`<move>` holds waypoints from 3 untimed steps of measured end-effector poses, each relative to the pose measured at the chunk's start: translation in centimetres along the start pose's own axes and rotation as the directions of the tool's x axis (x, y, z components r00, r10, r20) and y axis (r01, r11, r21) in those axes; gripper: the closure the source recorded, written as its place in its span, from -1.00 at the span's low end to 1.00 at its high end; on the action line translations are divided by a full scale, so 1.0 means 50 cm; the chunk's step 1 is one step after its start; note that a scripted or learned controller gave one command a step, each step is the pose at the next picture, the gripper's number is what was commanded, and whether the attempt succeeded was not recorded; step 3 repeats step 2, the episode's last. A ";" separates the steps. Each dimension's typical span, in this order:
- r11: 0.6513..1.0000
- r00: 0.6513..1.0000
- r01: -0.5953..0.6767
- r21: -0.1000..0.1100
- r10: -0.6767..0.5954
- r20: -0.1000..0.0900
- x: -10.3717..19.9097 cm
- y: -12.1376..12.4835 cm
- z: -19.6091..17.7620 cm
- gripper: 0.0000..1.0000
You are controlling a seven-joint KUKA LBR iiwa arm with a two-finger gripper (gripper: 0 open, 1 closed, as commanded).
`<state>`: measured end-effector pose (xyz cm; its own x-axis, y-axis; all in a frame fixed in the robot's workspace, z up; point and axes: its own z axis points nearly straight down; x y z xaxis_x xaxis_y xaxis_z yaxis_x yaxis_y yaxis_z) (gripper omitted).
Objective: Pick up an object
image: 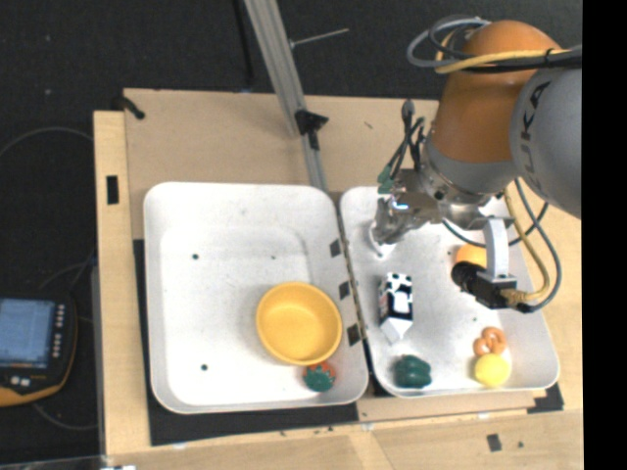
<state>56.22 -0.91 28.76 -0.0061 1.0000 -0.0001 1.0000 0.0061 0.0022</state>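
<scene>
Gripper [384, 235]: over right bin [534, 346], far-left corner; finger state indiscernible. Black-and-white carton [396, 304] lies just nearward, untouched. Advice: centre over carton, descend straight, close across narrow sides

Two smooth white bins [176, 213], seemingly matt plastic, sit on a pale wood-look surface [216, 135]. A glossy yellow plastic bowl [299, 321] lies in the left bin; a printed black-and-white carton [396, 304], probably paperboard, in the right. The arm's orange band [485, 86] shines smooth.
</scene>
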 end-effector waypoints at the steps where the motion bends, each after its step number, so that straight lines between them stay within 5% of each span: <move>1: 1.000 1.000 -0.001 0.001 0.001 0.001 0.083 0.052 0.046 1.00; 2: 1.000 1.000 0.000 -0.001 0.000 0.000 0.172 0.112 0.044 1.00; 3: 1.000 1.000 0.000 -0.001 0.000 0.000 0.172 0.112 0.044 1.00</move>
